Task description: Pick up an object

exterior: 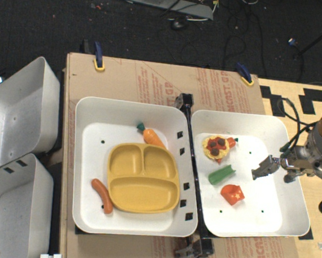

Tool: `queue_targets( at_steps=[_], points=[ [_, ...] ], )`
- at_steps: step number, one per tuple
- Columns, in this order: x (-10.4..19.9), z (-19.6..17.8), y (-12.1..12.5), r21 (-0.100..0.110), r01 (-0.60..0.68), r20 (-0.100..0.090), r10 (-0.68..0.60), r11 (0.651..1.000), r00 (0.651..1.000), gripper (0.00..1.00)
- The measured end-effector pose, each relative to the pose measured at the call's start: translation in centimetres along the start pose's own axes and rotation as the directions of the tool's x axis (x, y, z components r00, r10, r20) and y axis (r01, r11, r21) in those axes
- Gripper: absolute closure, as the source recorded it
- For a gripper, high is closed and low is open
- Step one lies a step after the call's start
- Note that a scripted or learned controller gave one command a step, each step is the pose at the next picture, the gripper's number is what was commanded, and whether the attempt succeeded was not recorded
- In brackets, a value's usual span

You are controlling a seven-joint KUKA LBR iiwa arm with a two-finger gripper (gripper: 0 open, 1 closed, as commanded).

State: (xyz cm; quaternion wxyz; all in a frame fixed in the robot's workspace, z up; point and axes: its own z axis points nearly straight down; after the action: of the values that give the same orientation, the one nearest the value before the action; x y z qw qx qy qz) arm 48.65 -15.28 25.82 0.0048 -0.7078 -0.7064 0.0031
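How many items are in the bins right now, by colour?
Yellow: 2, tray and pizza slice
Orange: 2, carrot and sausage
Green: 1, green piece
Red: 1, red piece
Total: 6

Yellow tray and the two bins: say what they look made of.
The yellow tray looks like moulded plastic with a matte finish: uniform colour, rounded dividers between three compartments, no sharp glare. The left bin and right bin look like thin formed white plastic, smooth with a slight sheen and rounded corners, though painted metal can't be ruled out.
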Motion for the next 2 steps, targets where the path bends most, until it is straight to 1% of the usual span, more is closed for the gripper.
queue_targets(
  at_steps=[1,2],
  points=[
    [0.0,-0.5,0.2,-0.011,0.003,0.002,-0.003,1.0,1.0,0.0],
    [1.0,5.3,0.4,-0.005,0.002,0.0,-0.002,1.0,1.0,0.0]
  ],
)
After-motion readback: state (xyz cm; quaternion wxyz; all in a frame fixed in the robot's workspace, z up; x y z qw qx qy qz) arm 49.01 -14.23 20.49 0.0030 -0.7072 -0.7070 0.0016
